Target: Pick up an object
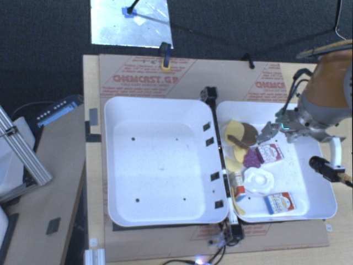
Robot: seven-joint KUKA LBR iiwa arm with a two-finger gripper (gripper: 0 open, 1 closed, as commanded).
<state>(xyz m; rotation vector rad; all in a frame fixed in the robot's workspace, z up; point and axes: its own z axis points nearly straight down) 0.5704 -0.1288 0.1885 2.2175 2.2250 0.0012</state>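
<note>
While the tool (pixel 268 132) hovers above the right bin (pixel 320 203), fingers apart and holding nothing, the small pink-and-white packet (pixel 271 153) (long axis slanting up-right) lies just below it beside a purple piece (pixel 253 158).

Open floor across the left bin (pixel 160 164); right bin (pixel 314 192) crowded along its left half by a white cup (pixel 258 180), cartons and scraps.

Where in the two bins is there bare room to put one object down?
The left bin has a bare floor from wall to wall. In the right bin, things crowd the left half near the divider; bare floor lies right of the blue packet, below the end effector.
</note>
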